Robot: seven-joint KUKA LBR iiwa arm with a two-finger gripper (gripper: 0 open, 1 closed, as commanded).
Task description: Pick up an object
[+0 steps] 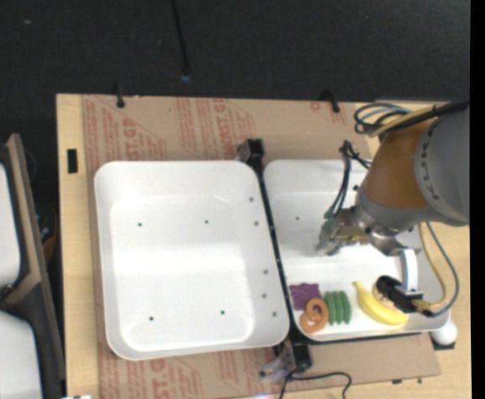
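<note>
The left bin (184,260) gives me no target, so the work is in the right bin (302,196). All four candidates lie in a row along its 6 o'clock wall.

Leftmost is a small purple piece (304,293). It looks flat and irregular, and too blurred for me to judge its edges, so I would pass over it. Just beside it at its 5 o'clock is an orange ring (315,316). It is probably light, hard plastic that could roll or skate away if pinched on the rim. Next comes a green ribbed piece (337,307), close to the ring or touching it. It is short and chunky, and its grooves look likely to stop slipping. Closing across its narrow width looks like my best hold.

My gripper (334,241) hangs over bare bin floor at about 12 o'clock from that green piece, apart from every object. Whether it is spread or closed I cannot tell from this angle.

Furthest right is a yellow banana (379,306), at my 4 o'clock. It is likely a light, stiff toy with a smooth, curved skin. I would take it across the thick middle, not at the tapered ends, where it would squirt out. It lies close to the wall, which leaves little room on that side.
</note>
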